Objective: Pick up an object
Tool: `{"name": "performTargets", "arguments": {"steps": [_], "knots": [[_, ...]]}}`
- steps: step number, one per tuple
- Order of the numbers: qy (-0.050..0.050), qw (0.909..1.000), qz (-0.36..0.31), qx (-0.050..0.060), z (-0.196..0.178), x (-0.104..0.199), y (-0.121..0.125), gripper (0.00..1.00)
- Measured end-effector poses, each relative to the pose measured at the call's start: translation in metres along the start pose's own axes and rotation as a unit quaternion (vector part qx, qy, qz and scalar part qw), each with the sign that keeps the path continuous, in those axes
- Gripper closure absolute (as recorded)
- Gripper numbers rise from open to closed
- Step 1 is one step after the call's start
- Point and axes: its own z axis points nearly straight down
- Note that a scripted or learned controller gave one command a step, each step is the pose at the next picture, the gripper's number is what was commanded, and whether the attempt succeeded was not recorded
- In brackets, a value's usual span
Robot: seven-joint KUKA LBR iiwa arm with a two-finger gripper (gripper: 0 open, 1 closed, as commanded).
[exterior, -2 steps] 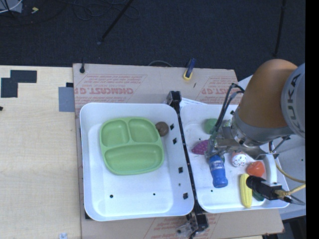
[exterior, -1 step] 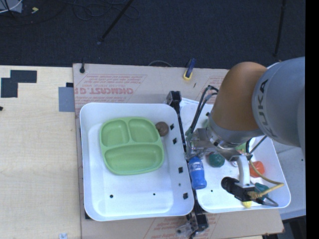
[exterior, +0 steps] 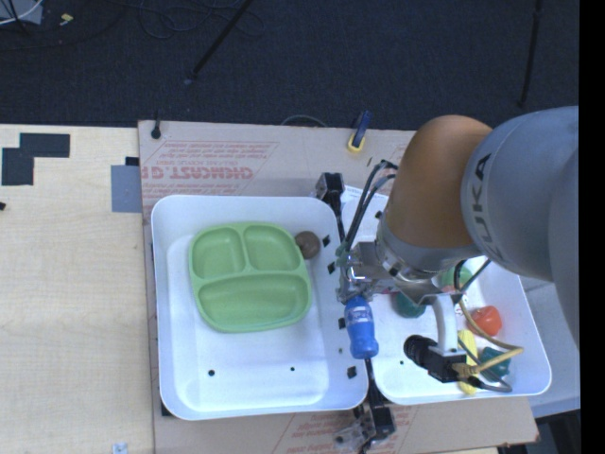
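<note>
My gripper (exterior: 355, 287) hangs over the wall between the two bins, under the grey arm with its orange band. Right below it is a blue cylinder (exterior: 360, 329), upright in the picture and over that same wall; whether it is gripped cannot be made out. An orange object (exterior: 487, 320) lies in the right bin (exterior: 534, 376), and a teal thing (exterior: 408, 303) peeks out beside the wrist. In the left bin (exterior: 246, 386) a green divided plate (exterior: 250, 277) lies with a small brown lump (exterior: 307, 244) at its upper right corner.
The arm covers most of the right bin. The lower half of the left bin floor is bare white. A yellow and blue clip (exterior: 358, 136) sits on the cardboard behind the bins. Wooden bench extends to the left.
</note>
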Motion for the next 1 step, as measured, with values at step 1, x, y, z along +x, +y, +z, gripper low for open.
{"name": "performTargets", "arguments": {"steps": [1], "knots": [[0.0,1.0,0.001,-0.001,-0.0155,-0.0067,-0.0003,1.0]]}}
